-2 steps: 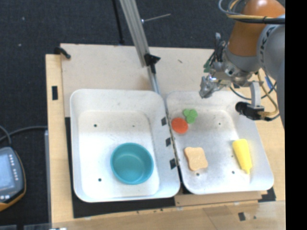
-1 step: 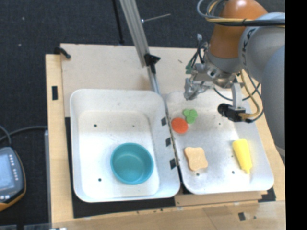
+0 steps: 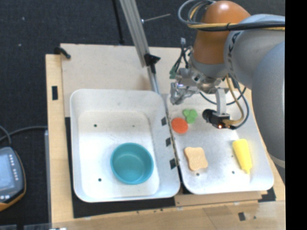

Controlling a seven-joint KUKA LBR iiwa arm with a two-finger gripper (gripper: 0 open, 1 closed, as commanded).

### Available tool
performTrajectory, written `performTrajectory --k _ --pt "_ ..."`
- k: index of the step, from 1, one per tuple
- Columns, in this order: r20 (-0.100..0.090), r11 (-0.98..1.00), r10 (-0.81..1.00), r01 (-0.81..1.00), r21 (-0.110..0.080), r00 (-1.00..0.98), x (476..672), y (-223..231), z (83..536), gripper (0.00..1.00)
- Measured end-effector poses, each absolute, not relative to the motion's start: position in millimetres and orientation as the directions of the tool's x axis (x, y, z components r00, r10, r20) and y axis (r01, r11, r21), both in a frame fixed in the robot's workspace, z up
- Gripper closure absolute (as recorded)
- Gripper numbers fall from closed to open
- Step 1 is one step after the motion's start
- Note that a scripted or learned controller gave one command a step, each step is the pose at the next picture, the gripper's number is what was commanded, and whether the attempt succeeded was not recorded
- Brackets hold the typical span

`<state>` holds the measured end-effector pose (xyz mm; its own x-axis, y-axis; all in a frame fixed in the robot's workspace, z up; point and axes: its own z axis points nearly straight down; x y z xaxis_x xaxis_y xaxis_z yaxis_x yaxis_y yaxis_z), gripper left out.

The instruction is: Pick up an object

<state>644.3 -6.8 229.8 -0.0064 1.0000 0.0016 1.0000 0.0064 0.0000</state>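
Corn cob [image 3: 242,155] lies lengthwise in the right bin [image 3: 261,176], tip toward the front; fingers [image 3: 176,96] state unclear.

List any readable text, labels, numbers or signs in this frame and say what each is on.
None can be read.
The handheld pendant at the left edge has a screen, but anything on it is too small and blurred to read.
The two bins and the items in them carry no visible markings.

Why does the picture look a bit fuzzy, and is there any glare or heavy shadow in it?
The camera view is soft and grainy all over, so the gripper blurs into cables; light is even, with faint shadows under the teal bowl and yellow corn; a mild sheen shows on the orange band and left bin's rim.
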Motion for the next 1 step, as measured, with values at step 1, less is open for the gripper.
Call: performTrajectory --k 1 --pt "0.003 0.009 1.000 1.000 0.002 -0.009 644.4 55.5 236.1 1.00"
